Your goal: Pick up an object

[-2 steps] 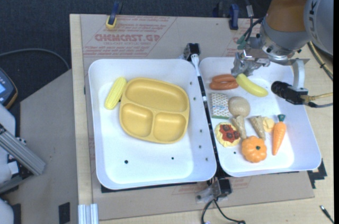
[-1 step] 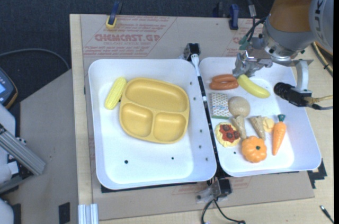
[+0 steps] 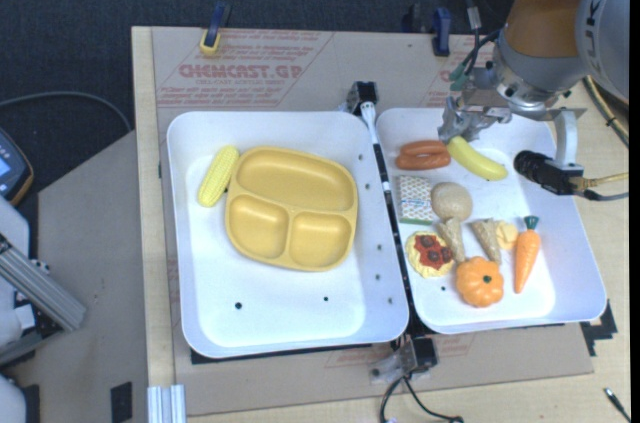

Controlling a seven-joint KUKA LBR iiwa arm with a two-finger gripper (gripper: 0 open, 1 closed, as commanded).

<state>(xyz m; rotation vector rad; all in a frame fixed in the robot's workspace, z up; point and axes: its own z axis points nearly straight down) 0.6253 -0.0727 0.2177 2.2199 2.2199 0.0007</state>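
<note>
Arm: the grey arm with the orange band reaches in from the right, over the top of the right bin (image 3: 590, 296).
Gripper: the gripper (image 3: 462, 127) hangs low over the back of the right bin, just above the banana (image 3: 477, 159) and the hot dog (image 3: 423, 154).
Jaws: I cannot tell how far open they are, and nothing shows between them.
Banana: lies tilted near the back of the right bin, right beside the hot dog.
Other food in right bin: a mushroom (image 3: 451, 202), a pizza slice (image 3: 431, 253), a little pumpkin (image 3: 480, 282) and a carrot (image 3: 525, 256).
Left bin (image 3: 190, 291): holds a yellow plate with three parts (image 3: 292, 207) and a corn cob (image 3: 217, 175) beside it.
</note>
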